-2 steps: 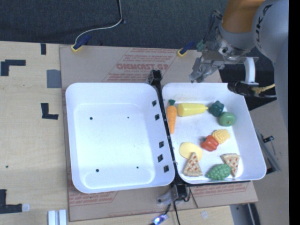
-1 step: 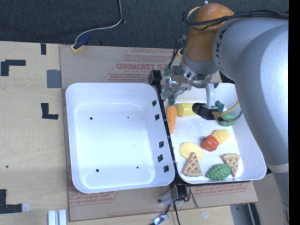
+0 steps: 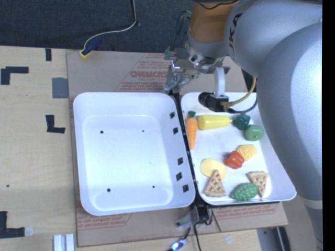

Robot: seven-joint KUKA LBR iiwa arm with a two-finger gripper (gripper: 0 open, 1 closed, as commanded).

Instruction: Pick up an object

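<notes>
Hovering over the far end of the seam between the two bins, the gripper (image 3: 175, 82) sits just below the arm's orange band (image 3: 209, 9), and honestly it's too small and cluttered with cables to tell whether it's spread or pinched, or whether anything is in it. Just right of it, the right bin (image 3: 280, 184) has all the toy food: a carrot (image 3: 191, 131) along its left wall, a yellow corn cob (image 3: 213, 121) beside that, and a dark green piece (image 3: 241, 121) and a green round one (image 3: 253, 133) further right. Nearer the camera sit a red-and-yellow piece (image 3: 239, 156), a yellow blob (image 3: 212, 167), two waffle-looking wedges (image 3: 214, 184) (image 3: 258, 181) and a green bumpy thing (image 3: 243, 192). The left bin (image 3: 84, 106) lies alongside, touching the right one.
</notes>
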